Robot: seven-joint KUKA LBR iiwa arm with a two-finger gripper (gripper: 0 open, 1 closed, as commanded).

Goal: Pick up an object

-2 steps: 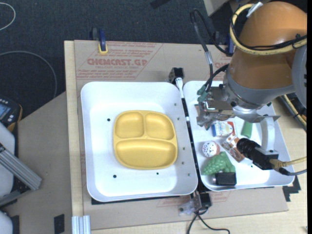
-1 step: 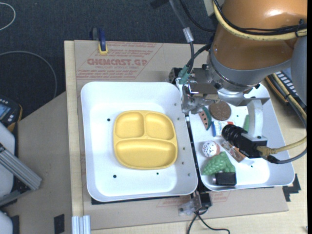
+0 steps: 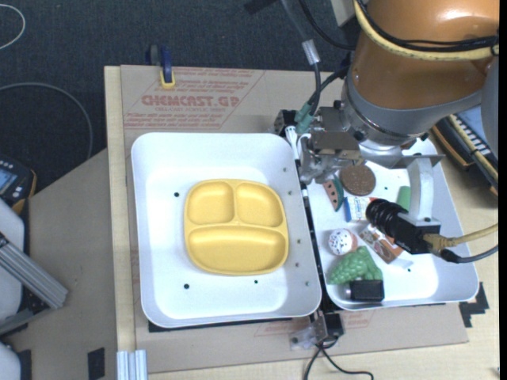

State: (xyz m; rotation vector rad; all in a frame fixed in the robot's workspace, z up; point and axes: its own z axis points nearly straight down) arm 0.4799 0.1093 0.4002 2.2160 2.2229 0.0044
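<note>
My gripper (image 3: 321, 163) hangs low over the far left corner of the right bin (image 3: 444, 287), close to the wall between the two bins. Its tips are hidden among the metal parts. Just to its right lies a brown round disc (image 3: 361, 181), and a thin red piece (image 3: 335, 193) lies right below it. Further toward the front are a white ball with dots (image 3: 341, 241), a green leafy toy (image 3: 354, 266) and a black block (image 3: 367, 290). Nothing shows between the gripper's tips.
The left bin (image 3: 158, 236) holds a yellow divided plate (image 3: 235, 226) in its middle. In the right bin a small blue and white item (image 3: 356, 209), a green piece (image 3: 404, 197) and an orange and white item (image 3: 385, 248) lie crowded together. The arm covers that bin's far end.
</note>
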